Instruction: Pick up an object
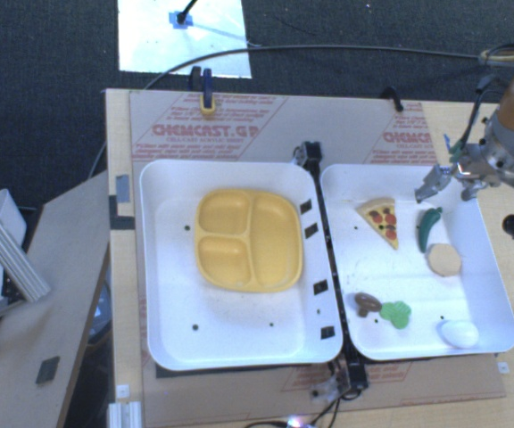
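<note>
Several small toy foods lie in the right bin: a pizza slice, a dark green pepper, a tan round bun, a brown mushroom, a green broccoli piece and a white egg. My gripper hovers over the bin's far right corner, just above and behind the green pepper. Its fingers are spread open and hold nothing. The grey arm with its orange band comes in from the upper right.
The left bin holds a yellow divided plate. A black clip strip runs between the two bins. A cable arcs across the back of the bench.
</note>
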Controlling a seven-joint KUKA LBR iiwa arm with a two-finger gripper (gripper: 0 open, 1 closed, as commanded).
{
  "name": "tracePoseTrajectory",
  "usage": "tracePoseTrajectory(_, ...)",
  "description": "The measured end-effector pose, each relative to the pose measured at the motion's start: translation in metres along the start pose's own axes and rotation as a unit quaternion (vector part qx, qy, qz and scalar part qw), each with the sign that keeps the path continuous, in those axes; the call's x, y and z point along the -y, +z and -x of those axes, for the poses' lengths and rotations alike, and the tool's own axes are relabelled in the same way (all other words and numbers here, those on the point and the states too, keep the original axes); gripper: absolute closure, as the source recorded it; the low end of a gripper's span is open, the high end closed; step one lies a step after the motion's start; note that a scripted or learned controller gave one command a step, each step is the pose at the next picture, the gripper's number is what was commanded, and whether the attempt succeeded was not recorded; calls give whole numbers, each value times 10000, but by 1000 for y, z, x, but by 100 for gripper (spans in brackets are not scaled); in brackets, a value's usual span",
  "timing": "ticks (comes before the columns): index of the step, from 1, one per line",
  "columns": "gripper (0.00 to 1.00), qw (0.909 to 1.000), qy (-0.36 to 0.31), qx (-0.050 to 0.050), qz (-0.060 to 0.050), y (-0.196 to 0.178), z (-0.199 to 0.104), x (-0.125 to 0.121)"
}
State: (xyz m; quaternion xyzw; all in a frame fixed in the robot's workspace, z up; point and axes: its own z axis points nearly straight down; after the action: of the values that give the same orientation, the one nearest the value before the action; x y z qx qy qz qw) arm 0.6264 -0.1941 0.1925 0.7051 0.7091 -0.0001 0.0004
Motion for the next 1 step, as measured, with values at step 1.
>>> tracePoseTrajectory(1, 0, 10000, -5, -3, -4, 42, -3, -3)
